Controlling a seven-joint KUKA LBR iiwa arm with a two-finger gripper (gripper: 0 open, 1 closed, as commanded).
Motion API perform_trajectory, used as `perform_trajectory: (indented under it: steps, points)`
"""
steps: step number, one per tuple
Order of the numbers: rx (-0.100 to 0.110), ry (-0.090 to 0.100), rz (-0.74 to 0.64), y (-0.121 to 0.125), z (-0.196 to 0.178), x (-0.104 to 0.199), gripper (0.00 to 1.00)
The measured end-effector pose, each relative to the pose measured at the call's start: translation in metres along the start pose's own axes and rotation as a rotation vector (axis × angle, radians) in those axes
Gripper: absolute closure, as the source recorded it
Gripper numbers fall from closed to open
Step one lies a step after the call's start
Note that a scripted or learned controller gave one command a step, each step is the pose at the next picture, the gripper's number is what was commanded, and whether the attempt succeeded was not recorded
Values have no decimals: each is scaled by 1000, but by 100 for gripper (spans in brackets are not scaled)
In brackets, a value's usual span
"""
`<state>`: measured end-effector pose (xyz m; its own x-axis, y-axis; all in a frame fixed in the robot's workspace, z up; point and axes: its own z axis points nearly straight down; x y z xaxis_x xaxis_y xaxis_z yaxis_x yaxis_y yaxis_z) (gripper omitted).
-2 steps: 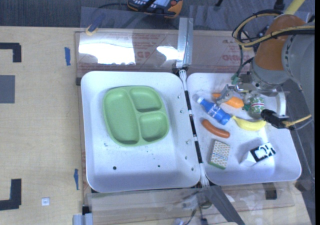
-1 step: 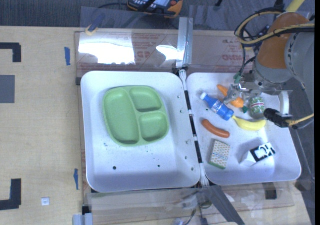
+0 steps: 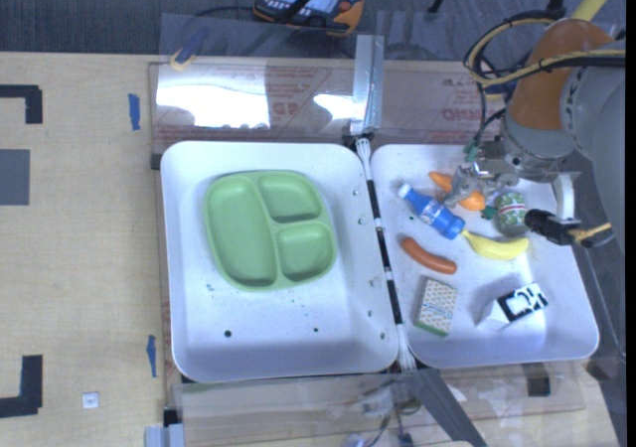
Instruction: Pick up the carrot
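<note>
Carrot (image 3: 444, 180) is lying at the far end of the right bin (image 3: 571, 336), an orange piece partly hidden behind the gripper (image 3: 471, 184), which is hanging right over it. A second orange patch is showing just right of the gripper, by the green ball (image 3: 511, 211); whether it belongs to the carrot is hard to tell. How the jaws are standing cannot be told: the metal parts are blurring into the clutter, so a grasp is not something to claim here.

Just near of the carrot, the blue bottle (image 3: 434, 211) is lying at a slant, almost touching it. The banana (image 3: 497, 245) is sitting right of the bottle, the sausage (image 3: 428, 254) nearer still, then the sponge (image 3: 437, 305) and a black-and-white box (image 3: 520, 302). The left bin (image 3: 189, 336) is holding a green tray (image 3: 268, 228).

As a judgement, the task is sitting at the reach stage: the arm is arriving at the carrot, nothing is looking lifted, and the closing and raising are remaining to be done. The crowding bottle and ball are making a clean grip doubtful.
</note>
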<state>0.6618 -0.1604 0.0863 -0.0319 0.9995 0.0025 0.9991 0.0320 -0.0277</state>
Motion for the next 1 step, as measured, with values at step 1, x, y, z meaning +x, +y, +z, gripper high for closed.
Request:
perform_trajectory:
  steps: [1]
  points:
    - [-31,-2,135,3,-128,29,100]
